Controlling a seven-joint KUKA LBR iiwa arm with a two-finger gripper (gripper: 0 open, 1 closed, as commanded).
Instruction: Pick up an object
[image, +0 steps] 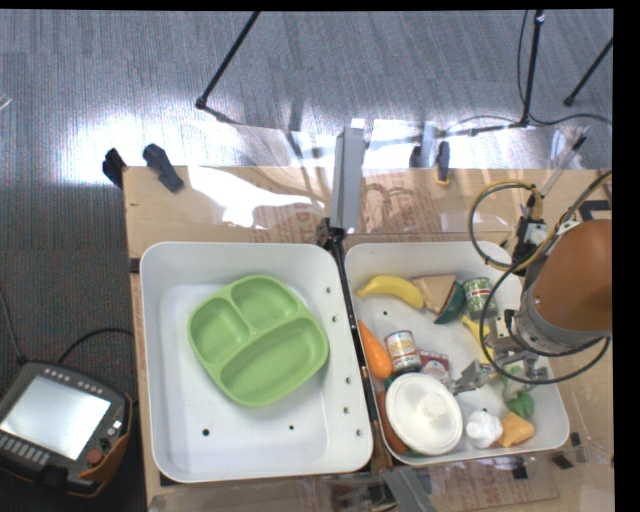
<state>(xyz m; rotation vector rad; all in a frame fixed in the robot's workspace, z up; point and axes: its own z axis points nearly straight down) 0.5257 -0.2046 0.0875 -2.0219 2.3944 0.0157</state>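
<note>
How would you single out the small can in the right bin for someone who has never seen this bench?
Start at the right white bin. By its left wall lies an orange carrot, and the small metal can with a red-and-white label stands just right of it, above the round white lid. It is the only silver-topped cylinder there.

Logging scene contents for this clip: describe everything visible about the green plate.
The green plate is a light green divided dish, plastic-looking, with rounded corners and three compartments: two smaller ones toward the far side, one long one nearer the camera. It lies flat, turned at an angle, alone on the floor of the left white bin, nothing in it.
</note>
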